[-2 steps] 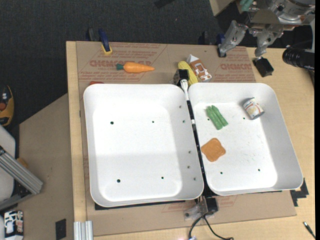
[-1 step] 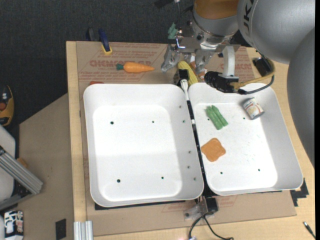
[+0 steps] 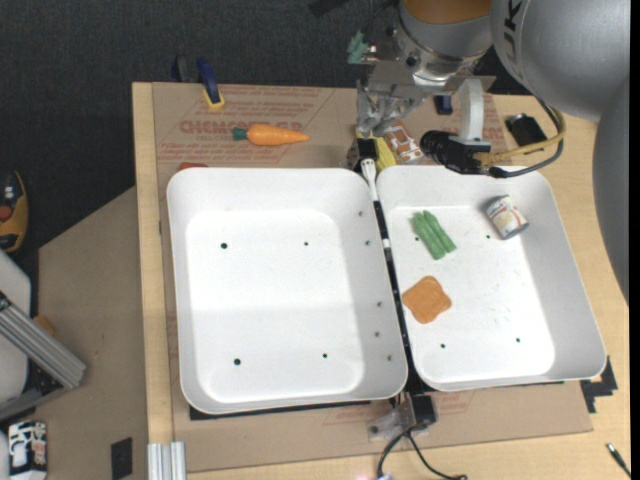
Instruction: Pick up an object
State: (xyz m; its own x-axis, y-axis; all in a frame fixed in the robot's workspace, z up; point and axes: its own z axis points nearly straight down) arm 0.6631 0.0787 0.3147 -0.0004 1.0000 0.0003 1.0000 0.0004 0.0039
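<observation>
Beyond the right bin's (image 3: 560, 268) far rim, the end effector (image 3: 378, 128), grip state unclear, hovers well apart from the green beans (image 3: 434, 235).

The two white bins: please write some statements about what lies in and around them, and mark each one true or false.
1. The green object lies in the right bin. True.
2. The carrot lies in the left bin. False: it lies on the cardboard behind that bin.
3. The orange flat piece touches the green object. False: they lie apart.
4. The small can lies in the right bin. True.
5. The gripper is above the bins' far edge. True.
</observation>
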